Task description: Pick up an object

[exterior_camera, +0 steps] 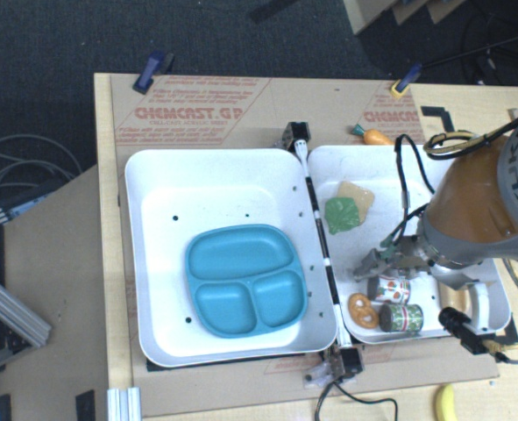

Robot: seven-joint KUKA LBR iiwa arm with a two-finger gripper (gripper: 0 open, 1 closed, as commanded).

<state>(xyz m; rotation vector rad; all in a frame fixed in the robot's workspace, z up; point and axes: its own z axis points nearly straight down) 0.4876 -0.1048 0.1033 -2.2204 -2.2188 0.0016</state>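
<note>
My gripper (383,268) reaches into the right bin (364,169) from the right, low over its near half. Just below it lie a small red-and-white can (395,289) and a green-labelled can (402,318) on its side. A pretzel-shaped brown piece (361,309) rests at the bin's near left corner. Further back sit a green leafy piece (342,214) and a tan wedge (357,195) behind it. The arm hides the bin's right side.
The left bin (153,191) holds a blue three-compartment plate (245,277). A black divider clamp (297,134) joins the bins at the back. An orange carrot toy (374,135) lies on the bench behind the right bin. A yellow item (445,403) sits at the bench's front right.
</note>
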